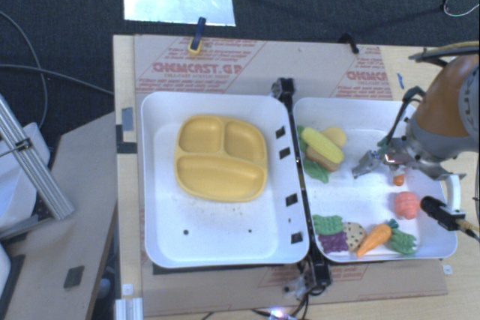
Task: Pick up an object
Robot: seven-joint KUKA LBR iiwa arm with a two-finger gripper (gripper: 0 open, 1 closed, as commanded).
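While the arm point(450, 109) reaches in from the right over the right bin point(360, 198), the fingers point(367, 163) hang low above the bin's bare white floor, pointing left. They look slightly parted, like a narrow fork, but the picture is too blurred to tell how far open they are; nothing shows between them, and whether they touch the floor cannot be told.

Several toy foods lie in that bin. Nearest the fingers, to their left, is a corn cob point(322, 145) lying on a slant over a green leaf point(315, 168), with a pale yellow piece point(337, 136) just behind it; the cob is near the fingertips but apart from them. Just right of the fingers, under the wrist, sits a small orange bit point(398, 179). Below that lies a pink lump point(406, 204), well clear of the fingers. Along the bin's near wall sit a green and purple piece point(330, 231), a tan cookie point(352, 236), a carrot point(375, 237) lying tilted, and another green piece point(403, 241) beside it. A black part of the arm's rig point(442, 212) juts out near the pink lump.

Within the left bin point(161, 183) rests a yellow divided tray point(222, 158), well apart from the fingers. Both bins sit on a board point(225, 67) on the table point(82, 161).
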